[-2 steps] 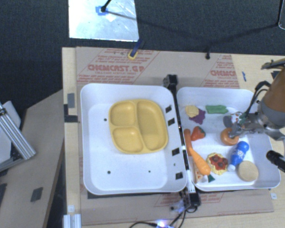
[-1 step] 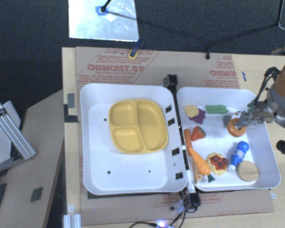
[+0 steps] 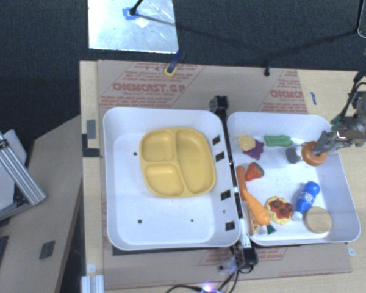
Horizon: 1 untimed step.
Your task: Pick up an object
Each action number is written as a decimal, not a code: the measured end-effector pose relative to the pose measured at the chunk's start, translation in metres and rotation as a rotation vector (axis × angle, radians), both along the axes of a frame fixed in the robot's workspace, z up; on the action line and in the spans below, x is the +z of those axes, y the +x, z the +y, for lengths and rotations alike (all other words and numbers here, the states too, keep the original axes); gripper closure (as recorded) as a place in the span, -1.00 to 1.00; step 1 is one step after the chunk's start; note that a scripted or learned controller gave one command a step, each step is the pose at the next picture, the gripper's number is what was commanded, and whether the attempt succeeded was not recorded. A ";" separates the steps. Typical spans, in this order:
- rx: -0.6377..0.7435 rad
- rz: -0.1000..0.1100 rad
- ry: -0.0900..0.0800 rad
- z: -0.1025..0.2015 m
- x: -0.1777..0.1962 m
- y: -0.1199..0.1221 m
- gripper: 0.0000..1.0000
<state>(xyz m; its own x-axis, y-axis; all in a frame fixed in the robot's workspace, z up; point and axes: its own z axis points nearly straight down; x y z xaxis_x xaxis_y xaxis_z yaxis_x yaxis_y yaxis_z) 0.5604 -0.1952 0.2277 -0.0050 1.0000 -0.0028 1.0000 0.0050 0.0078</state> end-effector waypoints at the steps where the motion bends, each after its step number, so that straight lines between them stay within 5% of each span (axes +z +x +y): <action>1: 0.003 0.006 0.004 0.045 -0.003 -0.010 1.00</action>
